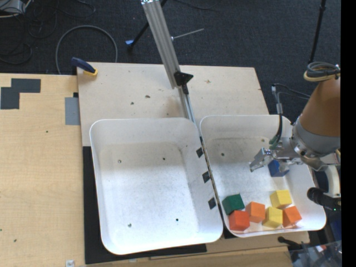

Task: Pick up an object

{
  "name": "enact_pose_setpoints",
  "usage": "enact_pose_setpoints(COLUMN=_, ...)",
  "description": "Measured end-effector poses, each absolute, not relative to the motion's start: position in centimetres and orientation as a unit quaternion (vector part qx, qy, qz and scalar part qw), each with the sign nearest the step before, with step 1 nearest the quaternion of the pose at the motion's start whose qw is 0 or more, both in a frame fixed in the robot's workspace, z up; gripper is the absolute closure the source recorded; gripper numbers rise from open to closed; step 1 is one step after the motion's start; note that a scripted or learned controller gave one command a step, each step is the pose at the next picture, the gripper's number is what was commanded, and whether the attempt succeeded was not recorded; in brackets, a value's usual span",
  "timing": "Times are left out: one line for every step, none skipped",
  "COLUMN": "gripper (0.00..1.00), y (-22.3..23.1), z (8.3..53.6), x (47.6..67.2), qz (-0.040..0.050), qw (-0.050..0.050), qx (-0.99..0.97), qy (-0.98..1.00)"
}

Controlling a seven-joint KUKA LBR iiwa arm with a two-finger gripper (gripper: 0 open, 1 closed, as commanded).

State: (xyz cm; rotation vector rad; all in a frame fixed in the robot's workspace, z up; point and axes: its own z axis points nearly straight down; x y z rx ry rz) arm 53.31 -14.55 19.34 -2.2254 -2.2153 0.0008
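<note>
I have the jaws (pixel 267 161) low in the right bin (pixel 245 128), beside a blue block (pixel 276 168); I cannot tell whether they grip it. Nearer me than the jaws sit the green block (pixel 233 203) and orange and yellow ones. Next, I'd lift gently to check.

The hand (pixel 271 161) partly hides a blue block (pixel 276 168); its grip is unclear

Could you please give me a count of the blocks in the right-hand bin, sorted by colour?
Green block: 1
Orange blocks: 3
Yellow blocks: 2
Blue block, at the hand: 1
Total: 7
</note>
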Motion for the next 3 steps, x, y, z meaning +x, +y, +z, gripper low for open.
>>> enact_pose_setpoints(gripper=0.00, y=-14.4, z=25.8, x=49.6, qz=-0.0009, qw=-0.001, qx=-0.708, qy=-0.706)
enact_pose_setpoints(gripper=0.00, y=-9.1, z=38.5, x=52.5, qz=-0.0023, qw=-0.003, qx=-0.706, qy=-0.709)
enact_pose_setpoints(gripper=0.00, y=-19.8, z=33.4, x=51.7, qz=0.0028, qw=0.001, qx=-0.710, qy=-0.704)
